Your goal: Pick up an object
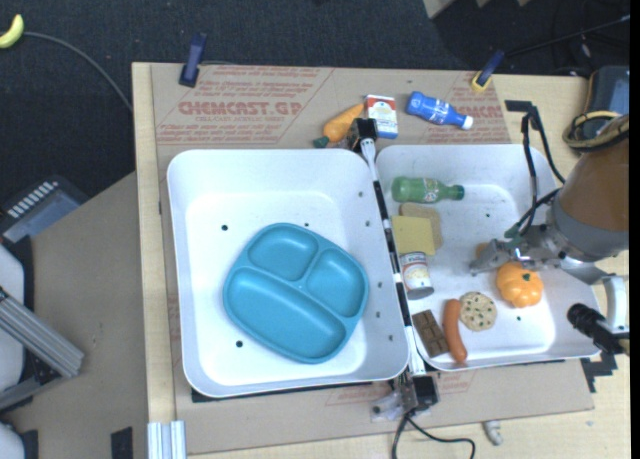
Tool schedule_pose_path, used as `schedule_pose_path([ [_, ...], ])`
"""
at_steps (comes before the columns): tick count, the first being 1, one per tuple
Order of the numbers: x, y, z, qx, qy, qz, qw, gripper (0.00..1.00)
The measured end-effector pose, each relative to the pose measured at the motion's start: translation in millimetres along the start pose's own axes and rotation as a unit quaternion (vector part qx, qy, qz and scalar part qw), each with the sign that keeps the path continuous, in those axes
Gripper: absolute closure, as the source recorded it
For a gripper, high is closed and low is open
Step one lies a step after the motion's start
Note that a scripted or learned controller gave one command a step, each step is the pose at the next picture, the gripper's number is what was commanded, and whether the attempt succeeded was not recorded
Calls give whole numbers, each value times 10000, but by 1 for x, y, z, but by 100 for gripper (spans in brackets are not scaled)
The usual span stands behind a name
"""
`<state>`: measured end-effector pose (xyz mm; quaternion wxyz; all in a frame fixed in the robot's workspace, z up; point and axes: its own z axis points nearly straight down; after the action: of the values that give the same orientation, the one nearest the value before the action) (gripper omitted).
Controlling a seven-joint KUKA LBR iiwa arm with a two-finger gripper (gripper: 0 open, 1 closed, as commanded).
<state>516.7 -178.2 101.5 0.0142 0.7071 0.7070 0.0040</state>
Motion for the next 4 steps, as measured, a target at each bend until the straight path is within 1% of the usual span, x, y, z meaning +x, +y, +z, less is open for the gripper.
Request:
schedule_pose_path([
  [1, 1, -2, -7, 40, 21, 1, 10000, 100],
  [2, 13, 47, -96, 118, 69, -6, 9999, 100],
  [3, 13, 47, -96, 125, 70, -4, 9999, 0],
  [4, -18, -23, -45, 140, 71, 7, 9999, 0],
])
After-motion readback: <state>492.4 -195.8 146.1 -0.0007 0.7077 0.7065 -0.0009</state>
